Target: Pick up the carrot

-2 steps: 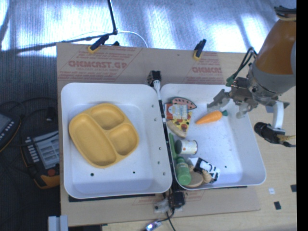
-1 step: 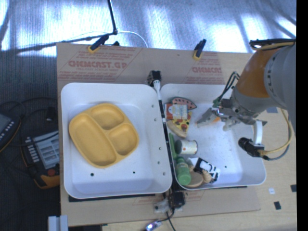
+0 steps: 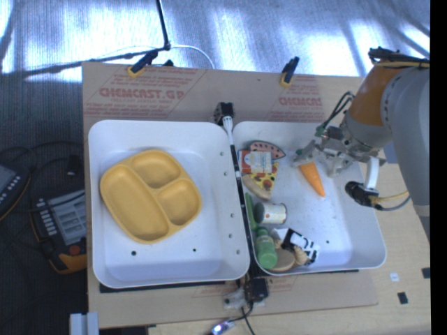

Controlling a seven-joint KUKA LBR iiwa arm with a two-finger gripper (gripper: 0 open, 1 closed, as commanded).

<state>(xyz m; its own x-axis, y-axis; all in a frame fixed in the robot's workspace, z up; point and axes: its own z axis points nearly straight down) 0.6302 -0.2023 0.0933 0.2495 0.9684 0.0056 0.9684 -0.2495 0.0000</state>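
The orange carrot point(image 3: 313, 178) lies on the floor of the right bin point(image 3: 349, 236), in its upper right part, with its thick end up-left and its tip down-right. My gripper point(image 3: 327, 155) hangs just above the carrot's thick end, at the end of the grey arm with the orange band point(image 3: 374, 96) that reaches in from the right. Its metal parts crowd close to the carrot's top. Whether they touch it is unclear from this angle.
Along the right bin's left side lie a toy pizza slice point(image 3: 261, 172), a white cup point(image 3: 274, 213), a green bottle point(image 3: 264, 246) and a black-and-white item point(image 3: 302, 243). A yellow divided plate point(image 3: 149, 195) sits in the left bin point(image 3: 112, 264). A black cable loop point(image 3: 363, 194) hangs near the right rim.
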